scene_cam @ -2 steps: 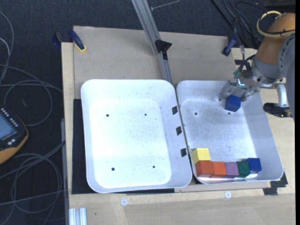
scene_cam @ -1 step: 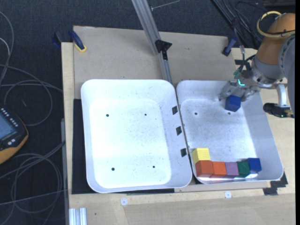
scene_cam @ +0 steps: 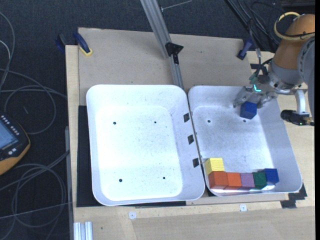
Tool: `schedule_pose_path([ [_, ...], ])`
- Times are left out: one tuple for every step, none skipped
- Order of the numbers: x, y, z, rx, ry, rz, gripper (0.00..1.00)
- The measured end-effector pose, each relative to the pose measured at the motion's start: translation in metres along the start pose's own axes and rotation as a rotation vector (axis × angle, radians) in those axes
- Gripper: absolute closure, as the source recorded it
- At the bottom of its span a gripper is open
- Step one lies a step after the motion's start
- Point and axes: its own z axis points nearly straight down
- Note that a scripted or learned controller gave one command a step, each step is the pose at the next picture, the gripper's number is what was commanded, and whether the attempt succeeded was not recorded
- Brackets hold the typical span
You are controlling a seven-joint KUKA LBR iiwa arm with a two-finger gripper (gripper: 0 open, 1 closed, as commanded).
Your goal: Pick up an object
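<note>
A: status on the pick?

B: gripper [scene_cam: 251,100] sits upper right of frame, over the far end of the right bin [scene_cam: 280,149]. blue cube [scene_cam: 248,110] is right under it, looks clamped between the fingers, tilted. I'd call it grasped.

A: lifted or still on the floor?

B: can't say for sure. cube reads as slightly off the bin floor, faint shadow beneath, but the slant angle makes that a guess. Judgement: grasp done, lift early or just starting.

A: rest of the objs?

B: row along the bottom edge of the right bin: yellow block [scene_cam: 215,164] stacked by the orange one [scene_cam: 217,178], then another orange [scene_cam: 233,179], purple [scene_cam: 247,179], green [scene_cam: 259,178], 2nd blue [scene_cam: 271,174]. All well apart from the gripper, untouched. Left bin [scene_cam: 100,149] has no blocks.

A: what's left?

B: clear the cube upward w/o it slipping. Tilt suggests an off-centre grip, so drop risk imo.
</note>
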Motion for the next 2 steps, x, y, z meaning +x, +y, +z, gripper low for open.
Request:
schedule_pose_path([
  [0.0, 0.0, 0.0, 0.0, 0.0, 0.0, 0.0],
  [-0.001, -0.034, 0.0, -0.008, -0.004, 0.002, 0.0],
])
